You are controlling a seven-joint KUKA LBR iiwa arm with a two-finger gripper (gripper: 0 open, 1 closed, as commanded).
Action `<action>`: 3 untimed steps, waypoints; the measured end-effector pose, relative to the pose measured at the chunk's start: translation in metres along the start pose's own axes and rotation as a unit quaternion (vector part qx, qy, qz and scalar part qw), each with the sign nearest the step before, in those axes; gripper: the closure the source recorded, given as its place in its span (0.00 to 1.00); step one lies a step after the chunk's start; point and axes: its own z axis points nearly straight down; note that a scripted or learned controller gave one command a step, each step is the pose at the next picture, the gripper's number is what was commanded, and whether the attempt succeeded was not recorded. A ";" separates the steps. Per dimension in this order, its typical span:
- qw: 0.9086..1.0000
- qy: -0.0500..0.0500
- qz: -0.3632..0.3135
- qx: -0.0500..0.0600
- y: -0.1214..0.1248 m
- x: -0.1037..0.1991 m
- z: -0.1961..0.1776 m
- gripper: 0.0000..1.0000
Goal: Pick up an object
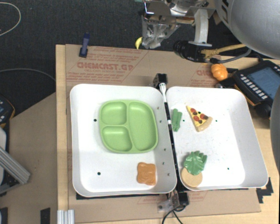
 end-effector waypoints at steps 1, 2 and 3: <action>1.000 -0.003 0.003 0.010 -0.017 0.039 0.076 1.00; 1.000 -0.002 0.007 -0.002 0.007 0.003 -0.063 1.00; 1.000 -0.004 0.005 0.012 -0.011 0.016 0.046 1.00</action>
